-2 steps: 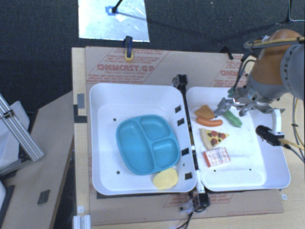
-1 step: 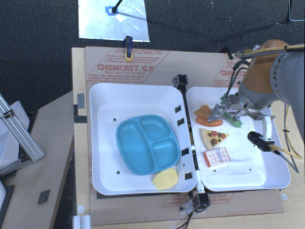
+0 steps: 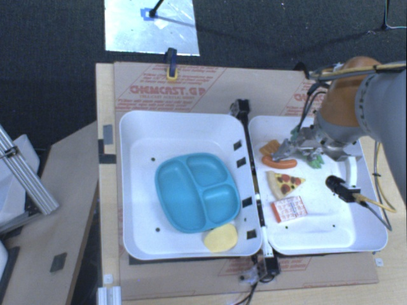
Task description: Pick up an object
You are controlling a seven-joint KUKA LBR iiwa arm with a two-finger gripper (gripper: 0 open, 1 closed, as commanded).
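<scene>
Approach step: gripper [image 3: 283,156] low in right bin [image 3: 365,234], just above hot dog [image 3: 280,163]; finger state cannot tell. Pizza slice [image 3: 284,183] at 6 o'clock. Next: descend, clamp.

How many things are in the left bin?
2: a blue tray in the middle and a yellow disc by the near wall, touching the tray's near edge.

Bright, even overhead light; glare on the metal sheet [image 3: 151,16] at twelve o'clock, soft shadows, slightly grainy, mildly soft focus.
</scene>
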